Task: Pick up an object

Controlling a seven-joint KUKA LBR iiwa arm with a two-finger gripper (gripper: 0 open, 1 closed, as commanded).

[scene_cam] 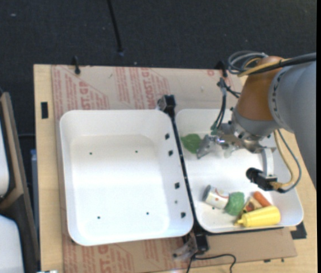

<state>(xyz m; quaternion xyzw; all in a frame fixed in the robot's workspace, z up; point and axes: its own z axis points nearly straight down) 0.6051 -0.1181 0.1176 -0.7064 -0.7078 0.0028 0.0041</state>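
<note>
My gripper (213, 144) hangs low over the upper part of the right bin (229, 169), fingers (204, 149) pointing left and spread open. A green object (191, 143) lies just left of the fingertips, close to the divider, not between them. Near the bin's front edge lie a white cylinder with a red band (213, 197), a green lump (235, 202), an orange piece (260, 199) and a yellow bottle-shaped object (259, 216).
The left bin (120, 175) sits beside the right one, split from it by a black-edged divider (177, 164). Both rest on a cardboard sheet (120, 87). Cables trail from the wrist over the right bin's right side (285, 175).
</note>
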